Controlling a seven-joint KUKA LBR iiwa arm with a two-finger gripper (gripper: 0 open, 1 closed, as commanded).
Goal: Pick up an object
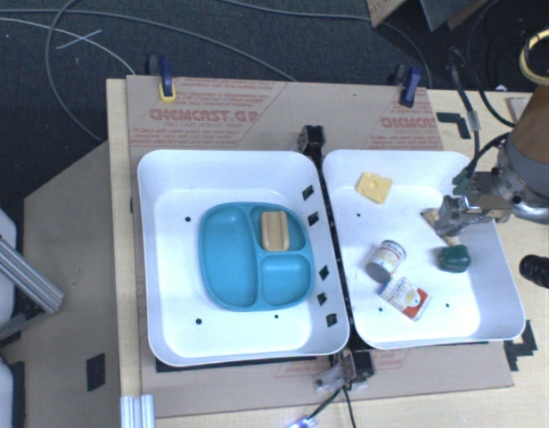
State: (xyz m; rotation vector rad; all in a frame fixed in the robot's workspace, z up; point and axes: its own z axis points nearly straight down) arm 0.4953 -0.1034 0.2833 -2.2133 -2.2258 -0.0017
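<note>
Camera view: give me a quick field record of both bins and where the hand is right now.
left bin: blue tray with a tan block in its upper right compartment
right bin: yellow wedge, small can on its side, red and white packet, dark green lump
hand: low over the right bin, just above the green lump in the picture
grasp: cannot tell

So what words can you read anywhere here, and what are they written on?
"CHEMCAST GP", in red, on the brown board behind the left bin; the same print behind the right bin is too faint to read surely.
Small can label: too blurred.
Red-and-white packet: too small.
</note>
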